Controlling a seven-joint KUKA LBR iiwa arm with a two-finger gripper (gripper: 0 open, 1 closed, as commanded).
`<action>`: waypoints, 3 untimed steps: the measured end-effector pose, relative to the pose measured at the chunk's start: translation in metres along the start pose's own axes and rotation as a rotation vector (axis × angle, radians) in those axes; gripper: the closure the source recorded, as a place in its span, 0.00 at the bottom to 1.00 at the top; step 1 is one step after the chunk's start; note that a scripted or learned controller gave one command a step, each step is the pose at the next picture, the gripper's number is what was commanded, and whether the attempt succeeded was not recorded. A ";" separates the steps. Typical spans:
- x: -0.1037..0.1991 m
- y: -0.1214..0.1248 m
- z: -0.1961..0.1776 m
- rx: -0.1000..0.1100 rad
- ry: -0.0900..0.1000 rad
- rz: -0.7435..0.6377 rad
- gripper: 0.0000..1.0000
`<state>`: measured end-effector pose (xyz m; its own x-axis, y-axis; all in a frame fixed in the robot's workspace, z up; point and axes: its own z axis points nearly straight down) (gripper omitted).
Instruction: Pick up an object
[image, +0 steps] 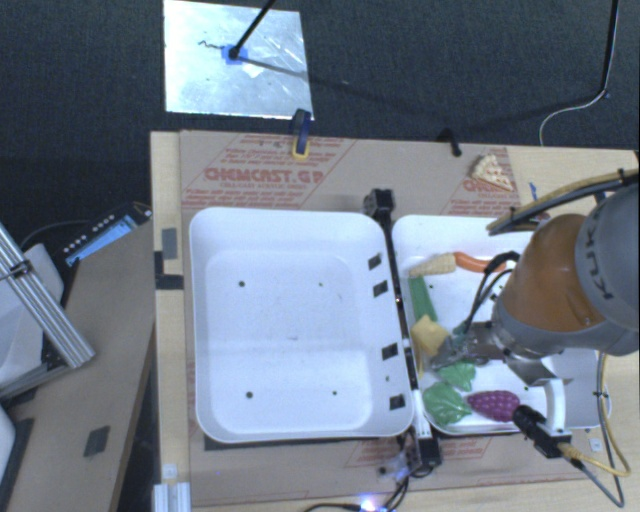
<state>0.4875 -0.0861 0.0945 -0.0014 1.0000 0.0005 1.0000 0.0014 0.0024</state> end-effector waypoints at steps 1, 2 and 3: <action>0.053 0.100 -0.096 -0.016 0.000 -0.012 1.00; 0.128 0.052 -0.128 0.000 0.002 -0.009 1.00; 0.185 0.012 -0.141 0.003 0.003 -0.009 1.00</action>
<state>0.4988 0.0990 0.2354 -0.0108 0.9999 0.0032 0.9999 0.0108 -0.0007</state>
